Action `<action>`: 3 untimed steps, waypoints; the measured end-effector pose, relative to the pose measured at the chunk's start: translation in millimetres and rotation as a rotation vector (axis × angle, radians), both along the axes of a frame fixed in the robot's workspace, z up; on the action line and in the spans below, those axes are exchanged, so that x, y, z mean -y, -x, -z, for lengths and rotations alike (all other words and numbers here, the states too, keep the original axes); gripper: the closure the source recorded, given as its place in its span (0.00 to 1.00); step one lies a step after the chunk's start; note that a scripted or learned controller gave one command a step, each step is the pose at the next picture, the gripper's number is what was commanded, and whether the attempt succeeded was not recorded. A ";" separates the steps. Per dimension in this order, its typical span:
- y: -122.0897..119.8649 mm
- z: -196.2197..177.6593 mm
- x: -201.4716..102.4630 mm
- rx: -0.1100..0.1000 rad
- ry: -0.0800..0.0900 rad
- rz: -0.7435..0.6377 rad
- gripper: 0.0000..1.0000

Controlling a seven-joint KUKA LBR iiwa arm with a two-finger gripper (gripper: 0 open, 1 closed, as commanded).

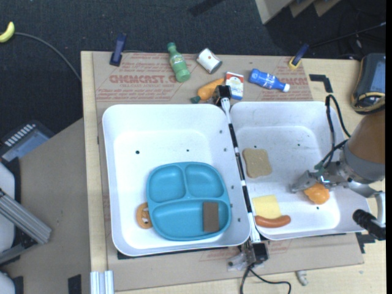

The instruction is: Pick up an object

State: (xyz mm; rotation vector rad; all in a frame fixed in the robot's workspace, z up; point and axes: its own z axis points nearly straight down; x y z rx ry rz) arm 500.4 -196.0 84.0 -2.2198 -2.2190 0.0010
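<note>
- The gripper (pixel 313 185) sat low in the right bin (pixel 288 118), right over an orange fruit (pixel 317 194); I could not tell whether it had hold of it.
- A tan slice (pixel 257 162), a yellow block (pixel 266 206) and a sausage (pixel 272 221) lay nearby in that bin.
- The left bin (pixel 122 133) held a blue divided plate (pixel 184 198) with a brown piece (pixel 211 216) in it.

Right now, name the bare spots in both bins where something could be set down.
Left bin: its far half, beyond the blue plate, is bare. Right bin: the far strip beyond the brown slice is free. Crowded: the right bin's near part, with yellow slice, sausage, orange piece and gripper.
</note>
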 end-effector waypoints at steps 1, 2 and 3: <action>-0.7 -10.4 0.6 0.003 0.002 0.001 1.00; -67.6 -37.6 -64.8 0.004 0.001 -0.003 1.00; -48.3 -135.6 -144.7 0.004 0.001 -0.002 1.00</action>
